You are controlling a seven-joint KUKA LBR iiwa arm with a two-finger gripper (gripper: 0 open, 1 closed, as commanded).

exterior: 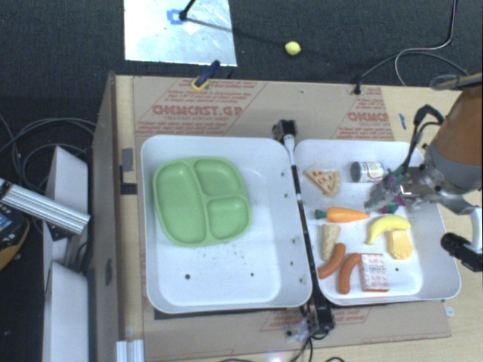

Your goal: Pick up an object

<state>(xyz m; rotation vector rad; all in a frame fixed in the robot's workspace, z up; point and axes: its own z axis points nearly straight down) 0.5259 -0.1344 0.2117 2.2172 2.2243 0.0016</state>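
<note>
Glossy plastic carrot [347,215] tapers beside a curved banana [385,227], right bin [445,277].

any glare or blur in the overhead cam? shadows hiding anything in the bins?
Camera view: strong glare on the shiny sheet lying on the dark floor above the bench; the white bins are evenly lit, with soft shadows only along their rims. The green divided plate and the carrot read clearly. The claw near the small can is soft and cluttered, detail hard to resolve.
</note>
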